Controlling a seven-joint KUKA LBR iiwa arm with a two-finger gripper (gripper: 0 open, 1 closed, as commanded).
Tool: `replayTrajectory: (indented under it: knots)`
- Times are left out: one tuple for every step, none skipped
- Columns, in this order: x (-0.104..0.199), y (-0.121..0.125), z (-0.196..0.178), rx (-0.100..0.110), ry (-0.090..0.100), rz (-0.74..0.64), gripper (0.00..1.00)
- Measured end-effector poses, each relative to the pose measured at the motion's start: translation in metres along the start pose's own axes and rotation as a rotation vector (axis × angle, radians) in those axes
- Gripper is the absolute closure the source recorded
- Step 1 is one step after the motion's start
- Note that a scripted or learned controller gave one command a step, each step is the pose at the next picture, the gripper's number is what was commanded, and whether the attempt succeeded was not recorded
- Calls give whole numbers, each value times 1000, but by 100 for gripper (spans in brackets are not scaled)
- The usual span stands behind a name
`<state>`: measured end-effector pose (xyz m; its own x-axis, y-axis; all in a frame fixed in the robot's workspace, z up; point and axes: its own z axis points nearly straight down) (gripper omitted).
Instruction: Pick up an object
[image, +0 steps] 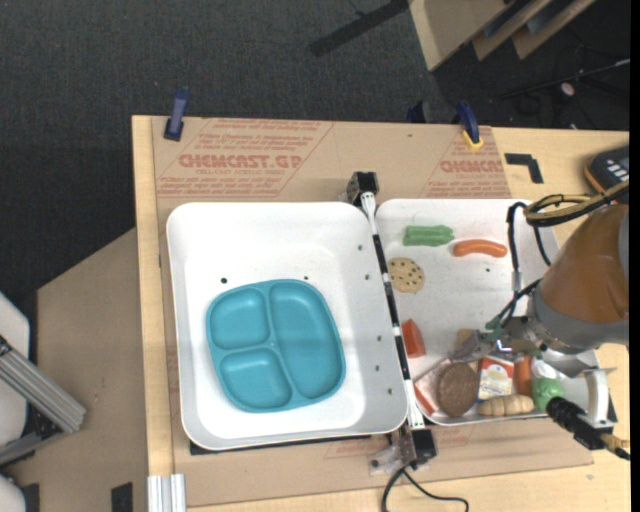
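The grey arm with the orange band (590, 275) reaches in from the right and is low over the near right part of the right shallow white bin (440, 215). Its hand (505, 345) is down among a small heap of toy food in the near corner of this bin. The wrist hides much of the hand, so I cannot tell if it is wide, narrow, or closed on something.

Around the hand lie a round brown flat piece (458, 388), a small white packet with red print (495, 380), a pale peanut-shaped piece (505, 406) and a green piece (547, 390), all close together at the near edge. Which of them the hand aims at, I cannot say; the brown piece and the packet are just beside it. Farther away in the same bin lie a green long vegetable piece (428, 236), an orange sausage-shaped piece (480, 248) and a round cookie with dark dots (405, 272); a red strip (411, 337) lies at the left wall.

The left shallow white bin (200, 240) holds a turquoise plastic plate with three compartments (275, 343).

In my judgement the task is in the middle: the approach and descent seem done, but no object is seen lifted. What is left is to close on one piece and raise it clear of the bin. The pieces lie very tight, so the grasp may slip or catch two.
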<state>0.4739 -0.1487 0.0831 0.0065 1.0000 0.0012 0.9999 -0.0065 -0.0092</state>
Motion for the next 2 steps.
replayTrajectory:
  knots:
    - [3,6,-12,-13,-2,-5,100]
    - [18,45,-146,-26,-5,-12,100]
